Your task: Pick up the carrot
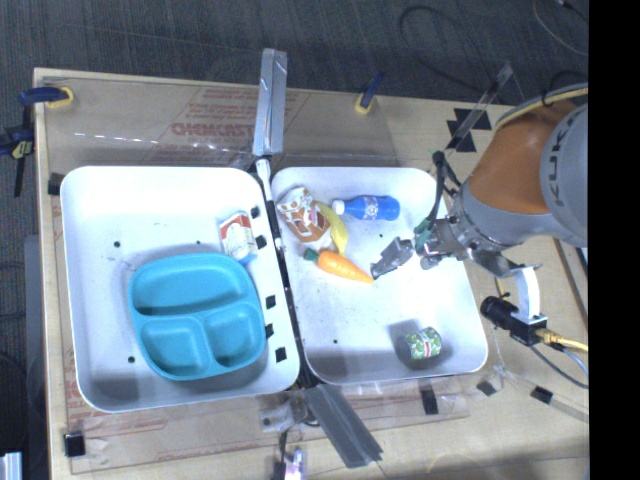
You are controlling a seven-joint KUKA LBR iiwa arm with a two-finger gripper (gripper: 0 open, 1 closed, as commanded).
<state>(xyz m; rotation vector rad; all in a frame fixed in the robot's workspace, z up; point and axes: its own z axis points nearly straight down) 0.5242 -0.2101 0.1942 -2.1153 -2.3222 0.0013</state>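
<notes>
The carrot (pixel 343 266), orange with a green top end at its left, lies in the right bin (pixel 455 313) near the middle, pointing right. My gripper (pixel 390 259) hangs just to the right of the carrot's tip, low over the bin floor. Its dark fingers reach left toward the carrot, and nothing shows between them. The grey arm with its orange band comes in from the right edge.
Above the carrot lie a banana (pixel 335 226), a brown snack bag (pixel 303 218) and a blue bottle (pixel 370 208). A small green can (pixel 423 344) sits at the bin's lower right. The left bin holds a blue divided tray (pixel 198 314) and a small red-and-white packet (pixel 236 236).
</notes>
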